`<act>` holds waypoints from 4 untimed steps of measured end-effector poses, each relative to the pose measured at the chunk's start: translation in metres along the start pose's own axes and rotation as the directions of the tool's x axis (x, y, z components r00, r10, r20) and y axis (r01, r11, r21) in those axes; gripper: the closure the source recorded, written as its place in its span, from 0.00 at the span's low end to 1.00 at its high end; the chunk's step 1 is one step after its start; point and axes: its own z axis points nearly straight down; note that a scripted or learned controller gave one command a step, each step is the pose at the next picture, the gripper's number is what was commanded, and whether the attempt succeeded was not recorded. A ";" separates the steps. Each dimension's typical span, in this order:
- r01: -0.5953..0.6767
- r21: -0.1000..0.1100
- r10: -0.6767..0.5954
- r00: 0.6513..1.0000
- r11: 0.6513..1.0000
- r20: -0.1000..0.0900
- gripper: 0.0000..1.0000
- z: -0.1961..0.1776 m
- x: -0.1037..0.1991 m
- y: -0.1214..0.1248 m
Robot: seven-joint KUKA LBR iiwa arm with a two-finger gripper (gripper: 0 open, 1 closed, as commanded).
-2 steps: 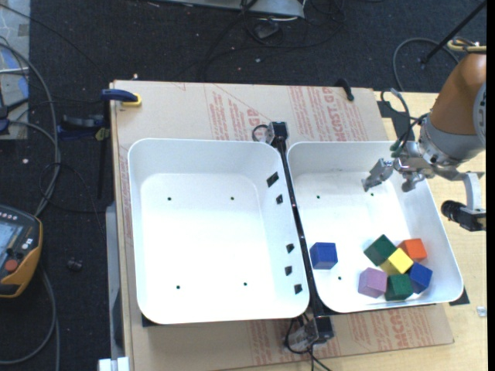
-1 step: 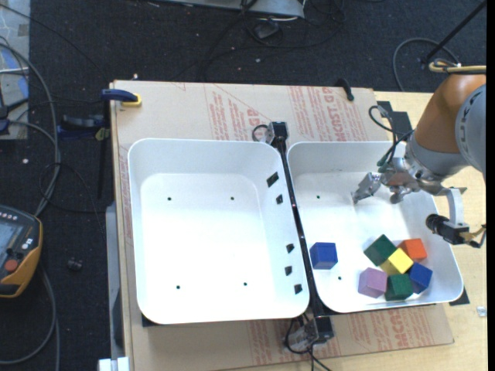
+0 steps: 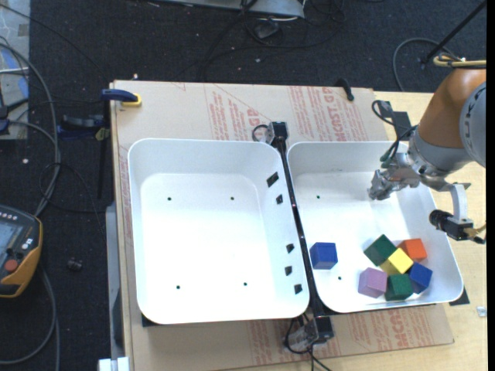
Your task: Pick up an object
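Grey arm with orange band reaching in from the right, gripper over the far part of the right bin, whether it is open I cannot tell, lone blue cube near the bin's left wall, cluster of coloured cubes in the near right corner, left bin alongside.

Tool above clustered blocks

Two white bins sit on a tan cardboard-covered worktop printed with faded red lettering. The right bin holds coloured cubes: a blue cube apart from the rest, a dark green cube, a yellow cube, an orange cube, a purple cube, a second green cube and a second blue cube. The arm is grey with an orange band. The floor is black.
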 end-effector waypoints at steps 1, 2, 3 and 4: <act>0.000 -0.004 0.000 1.000 1.000 0.001 1.00 -0.051 0.003 0.011; -0.001 -0.004 0.001 1.000 1.000 0.001 1.00 -0.104 0.002 0.012; 0.003 0.000 -0.003 1.000 1.000 -0.001 1.00 -0.117 0.054 0.005; 0.004 0.000 -0.004 1.000 1.000 -0.001 1.00 -0.127 0.109 -0.001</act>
